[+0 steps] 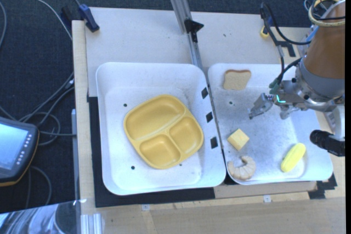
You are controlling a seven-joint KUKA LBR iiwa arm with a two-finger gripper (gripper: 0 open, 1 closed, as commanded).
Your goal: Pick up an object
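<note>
Yellow foam-like cube (pixel 238 139) sits near the right white bin's (pixel 263 172) left wall, unheld; I read the gripper (pixel 267 105) poised above bare floor, fingers spread, holding nothing.

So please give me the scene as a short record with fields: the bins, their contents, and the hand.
left bin: yellow divided plate
right bin: bread slice, cheese cube, shrimp, yellow corn piece
hand: above the right bin, near its middle, holding nothing visible
arm: enters from the right
</note>
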